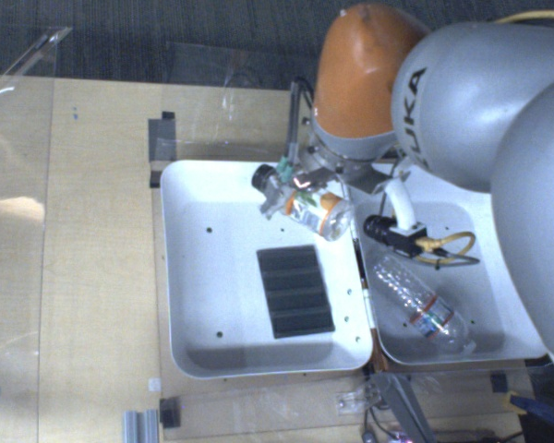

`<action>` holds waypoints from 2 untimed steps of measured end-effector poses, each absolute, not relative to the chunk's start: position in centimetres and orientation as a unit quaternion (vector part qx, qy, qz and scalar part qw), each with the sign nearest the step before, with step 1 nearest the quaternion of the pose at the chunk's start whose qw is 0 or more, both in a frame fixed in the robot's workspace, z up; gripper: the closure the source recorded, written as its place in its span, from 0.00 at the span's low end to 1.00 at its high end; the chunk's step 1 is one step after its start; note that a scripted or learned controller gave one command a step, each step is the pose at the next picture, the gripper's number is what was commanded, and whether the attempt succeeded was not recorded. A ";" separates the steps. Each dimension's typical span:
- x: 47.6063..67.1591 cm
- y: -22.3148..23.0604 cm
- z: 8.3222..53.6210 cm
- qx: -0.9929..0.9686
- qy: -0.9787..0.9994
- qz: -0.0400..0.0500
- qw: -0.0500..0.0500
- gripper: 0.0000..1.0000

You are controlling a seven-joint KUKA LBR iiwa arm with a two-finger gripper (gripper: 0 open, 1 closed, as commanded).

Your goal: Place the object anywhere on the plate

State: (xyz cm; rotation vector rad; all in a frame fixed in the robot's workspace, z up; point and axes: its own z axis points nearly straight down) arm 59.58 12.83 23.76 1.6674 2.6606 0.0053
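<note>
The gripper's [294,187] fingers clasp a small orange-banded bottle [316,215]. The dark ridged plate [295,291] lies just nearer the camera.

Only readable text is dark "KUKA" lettering, first letter partly cut off, running sideways on the grey arm [480,90] housing beside its orange band [360,63]; labels on the small container [316,212] and the clear bottle [414,298] are too blurred to read.

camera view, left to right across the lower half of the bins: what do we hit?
left bin wall → black ridged plate → clear plastic bottle, lying in the right bin
</note>
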 end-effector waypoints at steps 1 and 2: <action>54.0 7.8 25.2 0.429 0.903 0.002 0.002 1.00; 58.7 12.9 27.4 0.431 0.902 0.002 0.002 1.00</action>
